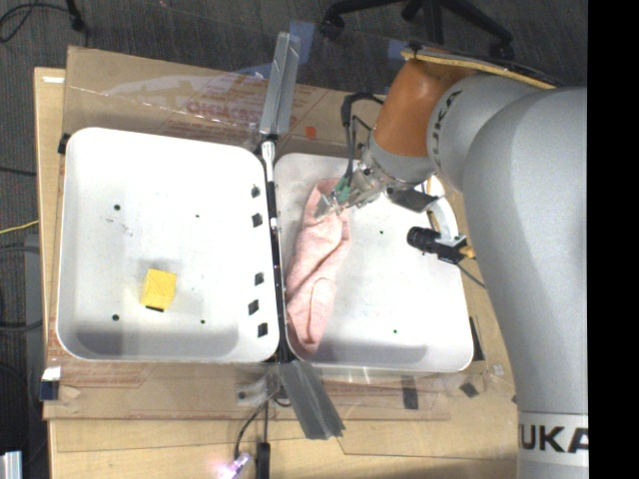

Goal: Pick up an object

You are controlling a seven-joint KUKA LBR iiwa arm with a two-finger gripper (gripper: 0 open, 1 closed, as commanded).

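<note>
The pink cloth (314,267) lies along the left side of the right bin (439,347), near the frame's centre. The gripper (342,200) sits at the cloth's upper end, pinching its top edge between its fingers.

Two shallow white bins: left bin (90,168), right bin (439,337), separated by a grey divider bar (275,98). Both rest on a cardboard-covered bench (150,78). Dark carpet (150,8) and an office chair base (439,8) occupy the upper frame.
</note>
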